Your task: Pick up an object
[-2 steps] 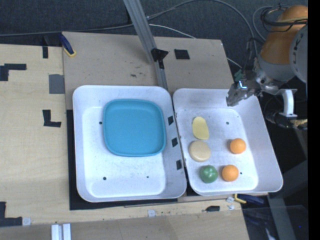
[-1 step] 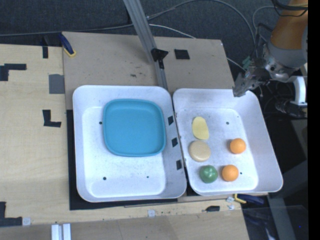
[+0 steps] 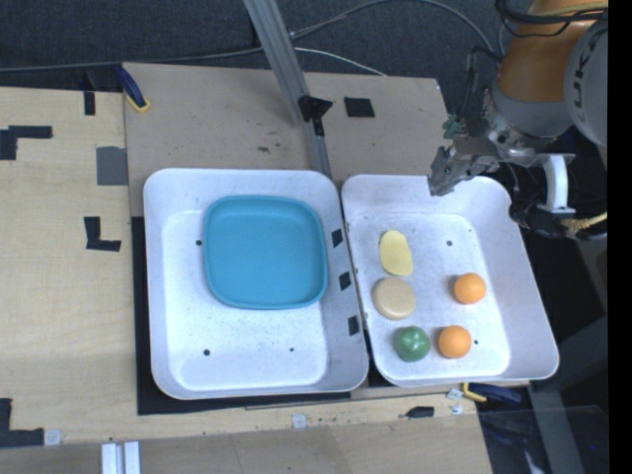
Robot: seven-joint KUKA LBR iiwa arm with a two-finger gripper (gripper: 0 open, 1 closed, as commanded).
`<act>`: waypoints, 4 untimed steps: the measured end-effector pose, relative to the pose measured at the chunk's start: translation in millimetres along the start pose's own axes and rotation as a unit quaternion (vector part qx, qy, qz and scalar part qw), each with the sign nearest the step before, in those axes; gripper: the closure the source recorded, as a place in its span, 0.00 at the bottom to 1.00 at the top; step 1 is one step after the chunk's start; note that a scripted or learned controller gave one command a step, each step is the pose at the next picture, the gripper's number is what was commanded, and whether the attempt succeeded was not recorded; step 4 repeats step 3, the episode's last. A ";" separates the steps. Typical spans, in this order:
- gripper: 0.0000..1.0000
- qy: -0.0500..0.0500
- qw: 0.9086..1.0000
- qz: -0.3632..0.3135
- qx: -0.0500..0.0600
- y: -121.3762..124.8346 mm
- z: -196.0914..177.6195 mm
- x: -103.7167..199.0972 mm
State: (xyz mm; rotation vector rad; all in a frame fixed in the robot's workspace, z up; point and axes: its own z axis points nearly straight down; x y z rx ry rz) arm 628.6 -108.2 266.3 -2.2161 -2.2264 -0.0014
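Bench edge: we are seeing a pale wooden board (image 3: 59,265) with dark tape patches, lying flat along the near side.
Green ball: we are logging a small glossy green sphere (image 3: 412,343) sitting nearest us in the right bin, just beside an orange one.
Orange balls: we are counting two smooth orange spheres, one (image 3: 454,341) at the near side and one (image 3: 469,288) a little farther back, apart from each other.
Beige disc: we are noting a round, matte, cream-coloured piece (image 3: 394,298) lying between the green ball and the yellow piece.
Yellow piece: we are recording an elongated, smooth, pale yellow oval (image 3: 396,253) resting just beyond the beige disc.
Right bin: we are describing a shallow white speckled tray (image 3: 513,363) with rounded corners, holding all five small items.
Left bin: we are describing a matching white tray (image 3: 173,363), touching the right one along its side.
Blue plate: we are listing a rounded-square turquoise plastic plate (image 3: 265,250) lying flat in the left bin.
Gripper: we are finding the dark metal gripper (image 3: 446,178) hanging over the far edge of the right bin, well apart from the items; we cannot tell how its fingers are standing.
Arm: we are seeing a grey casing with an orange band (image 3: 543,42) farthest back.
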 end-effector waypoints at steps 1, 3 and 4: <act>1.00 0.000 1.000 0.000 0.000 -15.4 1.9 55.5; 1.00 0.000 1.000 0.000 0.001 -39.1 30.5 151.4; 1.00 0.000 1.000 0.000 0.001 -39.1 30.5 151.4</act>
